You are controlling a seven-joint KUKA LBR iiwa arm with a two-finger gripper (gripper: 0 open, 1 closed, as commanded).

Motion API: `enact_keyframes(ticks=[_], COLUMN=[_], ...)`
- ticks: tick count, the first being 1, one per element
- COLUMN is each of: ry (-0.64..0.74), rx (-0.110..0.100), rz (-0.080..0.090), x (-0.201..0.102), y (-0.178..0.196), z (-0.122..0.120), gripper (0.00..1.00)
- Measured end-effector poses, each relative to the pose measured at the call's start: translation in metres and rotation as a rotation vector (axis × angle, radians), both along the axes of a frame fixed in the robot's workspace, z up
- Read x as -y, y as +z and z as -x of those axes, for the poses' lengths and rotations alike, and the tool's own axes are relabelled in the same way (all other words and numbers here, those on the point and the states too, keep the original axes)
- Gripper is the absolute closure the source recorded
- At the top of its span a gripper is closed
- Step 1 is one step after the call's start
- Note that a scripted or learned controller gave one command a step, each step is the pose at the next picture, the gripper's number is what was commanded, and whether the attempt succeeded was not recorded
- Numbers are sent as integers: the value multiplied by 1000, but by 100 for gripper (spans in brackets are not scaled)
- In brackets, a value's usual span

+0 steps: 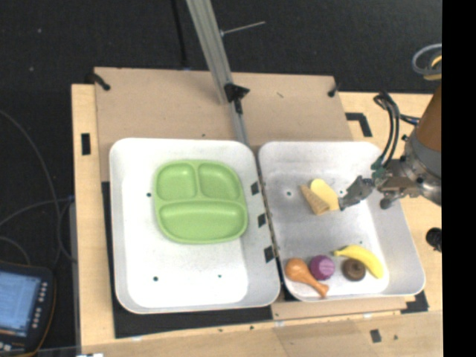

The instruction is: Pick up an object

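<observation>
In the right bin [297, 162] lies a yellow and tan wedge [320, 196] near the middle. Along the bin's front edge sit a yellow banana [364, 258], a small brown ring [354, 271], a purple round piece [321, 267] and an orange pear-shaped piece [303, 274]. My gripper [370, 197] hangs over the right bin's right side, just right of the wedge. Its fingers are spread open with nothing between them, and the left finger's tip is close to the wedge's right edge.
A green divided plate [201, 201] lies in the left bin [134, 274]. A metal pole [212, 43] rises slanting from behind the bins. Cables [390, 125] hang by the arm at the right.
</observation>
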State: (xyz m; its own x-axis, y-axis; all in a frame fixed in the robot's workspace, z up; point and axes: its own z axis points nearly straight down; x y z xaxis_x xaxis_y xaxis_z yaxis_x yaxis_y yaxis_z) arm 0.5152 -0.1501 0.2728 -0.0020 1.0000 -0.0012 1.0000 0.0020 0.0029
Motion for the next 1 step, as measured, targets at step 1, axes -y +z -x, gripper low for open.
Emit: enact_keyframes(ticks=[1], ry=[-2], rx=[0], rz=[0], x=[0], y=[0], z=[0], gripper=[0])
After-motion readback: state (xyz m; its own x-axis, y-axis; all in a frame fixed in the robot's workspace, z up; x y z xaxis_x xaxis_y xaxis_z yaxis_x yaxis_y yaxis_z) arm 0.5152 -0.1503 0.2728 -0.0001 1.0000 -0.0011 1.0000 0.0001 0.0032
